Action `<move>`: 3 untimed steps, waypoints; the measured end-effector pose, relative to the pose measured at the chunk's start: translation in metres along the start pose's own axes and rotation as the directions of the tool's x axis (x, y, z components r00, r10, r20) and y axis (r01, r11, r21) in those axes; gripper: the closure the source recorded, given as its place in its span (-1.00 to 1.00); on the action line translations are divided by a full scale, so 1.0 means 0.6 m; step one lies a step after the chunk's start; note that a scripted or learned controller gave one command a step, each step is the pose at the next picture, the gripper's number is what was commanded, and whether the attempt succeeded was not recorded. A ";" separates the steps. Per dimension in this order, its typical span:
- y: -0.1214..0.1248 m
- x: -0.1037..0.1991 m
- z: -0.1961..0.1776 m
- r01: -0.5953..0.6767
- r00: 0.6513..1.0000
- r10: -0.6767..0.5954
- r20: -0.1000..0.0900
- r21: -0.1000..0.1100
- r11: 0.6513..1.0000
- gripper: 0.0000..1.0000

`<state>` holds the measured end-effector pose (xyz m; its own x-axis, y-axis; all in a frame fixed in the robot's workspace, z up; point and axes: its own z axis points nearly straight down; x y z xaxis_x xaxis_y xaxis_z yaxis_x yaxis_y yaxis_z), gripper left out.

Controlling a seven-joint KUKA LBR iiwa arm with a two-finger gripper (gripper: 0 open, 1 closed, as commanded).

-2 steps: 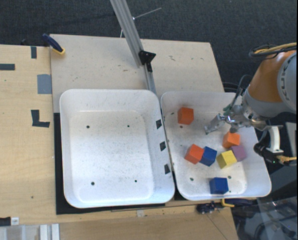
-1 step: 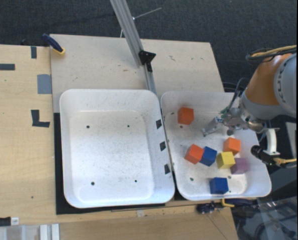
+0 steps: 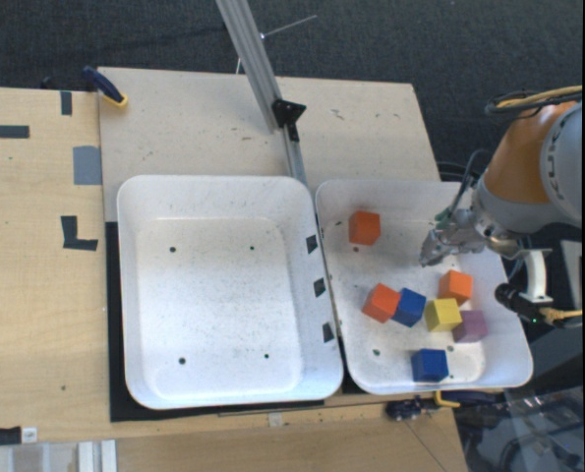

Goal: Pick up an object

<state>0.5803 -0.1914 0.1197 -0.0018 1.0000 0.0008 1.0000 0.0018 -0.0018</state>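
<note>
The right bin (image 3: 371,362) holds several small cubes. An orange cube (image 3: 364,228) sits alone near its back left. A cluster lies toward the front right: an orange-red cube (image 3: 380,302), a blue cube (image 3: 409,307), a yellow cube (image 3: 443,314), an orange cube (image 3: 456,285) and a purple cube (image 3: 470,325). Another blue cube (image 3: 430,364) rests near the front rim. My gripper (image 3: 436,251) hangs low over the bin's right side, just behind the orange cube of the cluster, pointing down. Nothing shows between its fingers.
The left bin (image 3: 213,293) stands beside the right one, their rims touching. A slanted metal pole (image 3: 258,62) crosses the bench behind the bins. The arm's grey and orange body (image 3: 533,175) fills the space at the right rim.
</note>
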 end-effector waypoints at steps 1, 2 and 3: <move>0.004 0.010 -0.103 0.000 1.000 0.000 0.002 -0.007 1.000 1.00; 0.009 0.004 -0.176 0.000 1.000 0.000 0.002 -0.006 1.000 1.00; 0.011 0.004 -0.265 0.000 1.000 0.000 0.003 -0.007 1.000 1.00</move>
<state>0.5873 -0.1891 0.2786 -0.0020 1.0000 -0.0018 1.0000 0.0020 0.0051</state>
